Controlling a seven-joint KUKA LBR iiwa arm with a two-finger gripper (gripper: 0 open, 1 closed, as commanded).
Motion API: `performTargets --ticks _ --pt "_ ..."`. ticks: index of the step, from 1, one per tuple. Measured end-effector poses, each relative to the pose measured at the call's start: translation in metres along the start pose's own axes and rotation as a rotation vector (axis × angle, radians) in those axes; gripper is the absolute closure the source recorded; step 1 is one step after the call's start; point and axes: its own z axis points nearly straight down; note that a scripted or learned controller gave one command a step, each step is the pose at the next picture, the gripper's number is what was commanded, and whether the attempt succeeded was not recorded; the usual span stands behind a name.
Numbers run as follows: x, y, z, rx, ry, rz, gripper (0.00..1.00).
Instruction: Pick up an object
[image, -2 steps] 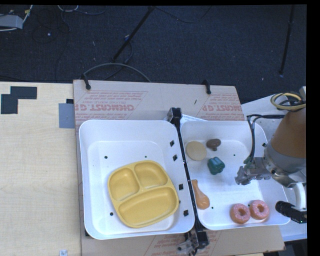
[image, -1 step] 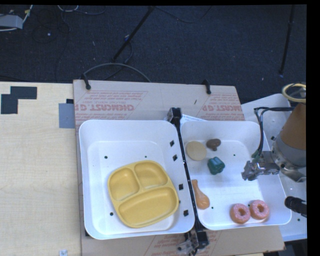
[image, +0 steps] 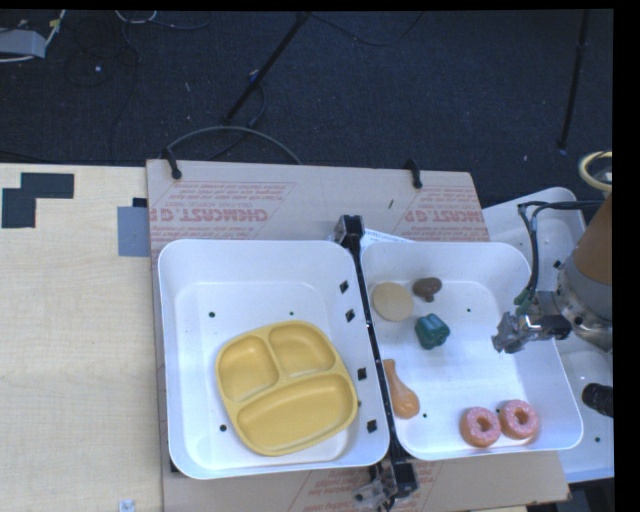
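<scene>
- We see the grey metal gripper (image: 510, 334) at the right wall of the right shallow white plastic bin (image: 455, 448), reaching in from the right; nothing sits between its fingers, and we cannot tell whether they are apart or together.
- In that bin lie a teal blocky object (image: 432, 330), a round beige disc (image: 392, 301) and a small brown lump (image: 427, 288) near the far wall.
- An orange drumstick-shaped toy (image: 400, 389) lies along the bin's left wall.
- Two pink frosted doughnuts (image: 499, 423) sit touching side by side in the near right corner, well apart from the gripper.
- The left shallow white bin (image: 190, 300) holds a yellow three-compartment tray (image: 287, 386).
- Both bins rest on brown cardboard (image: 300, 200) over the counter (image: 70, 350).
</scene>
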Motion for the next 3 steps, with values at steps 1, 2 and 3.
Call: performTargets --ticks 1,2,3 --pt "0.053 0.016 0.006 0.004 0.003 -0.003 1.00" --pt "0.106 0.019 0.014 0.005 0.003 -0.002 1.00" --pt "0.152 0.021 0.018 0.006 0.002 -0.001 1.00"
